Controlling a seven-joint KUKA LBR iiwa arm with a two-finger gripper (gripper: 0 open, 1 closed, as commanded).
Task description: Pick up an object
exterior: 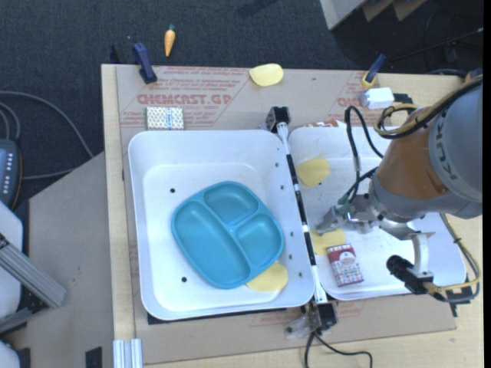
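Gripper (331, 222) is hovering beside the red box (344, 264) in the right bin (453, 271); jaw state unclear; centring over the box is advisable.

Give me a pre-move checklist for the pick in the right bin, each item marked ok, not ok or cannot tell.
1. Gripper is over the right bin: ok.
2. Object between the fingers: cannot tell; the wrist hides them.
3. Red box lies free, apart from the gripper: ok.
4. Yellow piece lies unobstructed near the divider: ok.
5. Cables stay off the bin floor: cannot tell.
6. Blue tray sits in the left bin, away from the arm: ok.
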